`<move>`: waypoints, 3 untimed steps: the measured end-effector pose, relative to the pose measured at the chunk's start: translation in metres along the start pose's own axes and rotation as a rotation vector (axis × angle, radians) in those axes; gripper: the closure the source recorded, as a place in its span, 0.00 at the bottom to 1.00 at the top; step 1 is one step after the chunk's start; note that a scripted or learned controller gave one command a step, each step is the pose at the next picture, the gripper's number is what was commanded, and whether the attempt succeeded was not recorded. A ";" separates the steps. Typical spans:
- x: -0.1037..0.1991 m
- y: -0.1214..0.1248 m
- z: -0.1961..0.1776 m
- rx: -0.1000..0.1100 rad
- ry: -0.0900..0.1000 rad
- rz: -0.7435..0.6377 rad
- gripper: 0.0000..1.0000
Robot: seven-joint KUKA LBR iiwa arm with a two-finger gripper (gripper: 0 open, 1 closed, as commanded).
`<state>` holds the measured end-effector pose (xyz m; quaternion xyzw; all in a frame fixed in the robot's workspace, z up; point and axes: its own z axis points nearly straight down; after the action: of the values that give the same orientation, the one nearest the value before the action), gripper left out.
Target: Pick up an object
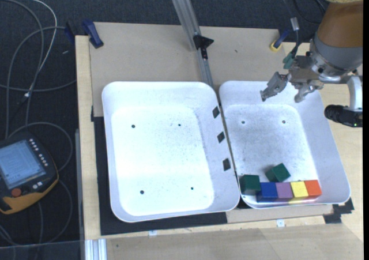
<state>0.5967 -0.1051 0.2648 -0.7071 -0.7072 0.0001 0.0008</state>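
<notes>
Metal gripper [287, 91] is being held spread, gripping nothing; 6 smooth square blocks [281, 185] are being kept well below it.

The arm [345, 17] is a thick, rounded limb with an orange-brown band above a smooth grey wrist section. Below the wrist sits a cluttered metal block of silver and dark parts, with a small green piece on its side. From it come two slim grey fingers [273, 89] of the gripper [286, 91], each ending in a flat angled tip. A white bracket carrying a black, rounded part juts off beside the wrist.
</notes>
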 end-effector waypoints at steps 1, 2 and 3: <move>0.000 0.001 -0.011 -0.003 0.000 -0.001 1.00; -0.040 0.012 -0.201 -0.013 -0.005 0.000 1.00; -0.055 0.041 -0.031 0.008 0.001 0.001 1.00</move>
<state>0.6377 -0.1602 0.2960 -0.7073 -0.7069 0.0025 0.0039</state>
